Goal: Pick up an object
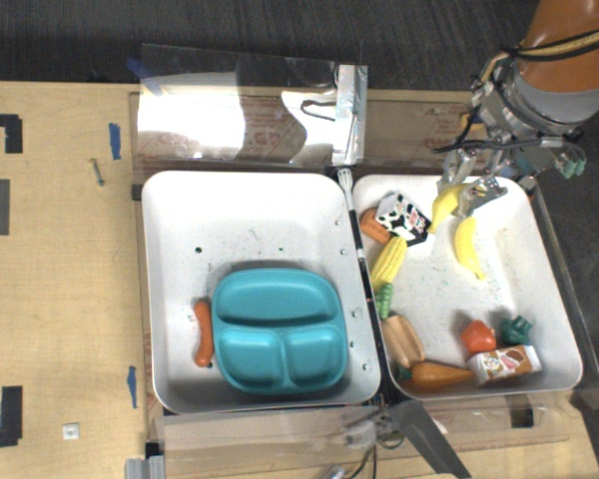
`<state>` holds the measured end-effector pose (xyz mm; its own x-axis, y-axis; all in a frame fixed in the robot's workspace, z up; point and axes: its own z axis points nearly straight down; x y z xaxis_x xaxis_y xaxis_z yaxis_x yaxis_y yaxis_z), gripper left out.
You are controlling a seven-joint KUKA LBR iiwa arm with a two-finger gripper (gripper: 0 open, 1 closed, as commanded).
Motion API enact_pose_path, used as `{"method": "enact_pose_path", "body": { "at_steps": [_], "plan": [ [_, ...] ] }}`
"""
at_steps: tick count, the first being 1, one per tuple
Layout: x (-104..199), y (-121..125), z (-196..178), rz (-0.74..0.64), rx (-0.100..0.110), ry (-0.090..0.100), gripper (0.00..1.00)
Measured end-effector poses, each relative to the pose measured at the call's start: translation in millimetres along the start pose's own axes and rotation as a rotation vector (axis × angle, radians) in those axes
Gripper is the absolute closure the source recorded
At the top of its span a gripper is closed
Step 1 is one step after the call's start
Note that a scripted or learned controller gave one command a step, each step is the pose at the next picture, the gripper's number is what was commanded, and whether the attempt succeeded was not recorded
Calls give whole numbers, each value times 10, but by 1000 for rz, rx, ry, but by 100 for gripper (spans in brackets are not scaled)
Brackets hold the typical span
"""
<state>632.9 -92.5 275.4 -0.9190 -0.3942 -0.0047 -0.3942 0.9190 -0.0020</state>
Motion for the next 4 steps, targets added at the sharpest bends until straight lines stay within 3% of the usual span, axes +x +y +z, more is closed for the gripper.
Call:
{"method": "enact_pose_path", "body": {
  "at_steps": [1,2,3,4],
  "plan": [
    [456,261,34,53,-1,-1,100],
    [-249,33,-151,92,0,-4,100],
    [-473,212,-19,108,-1,-4,100],
    [-496,286,468,-17,-3,2,100]
  ]
}}
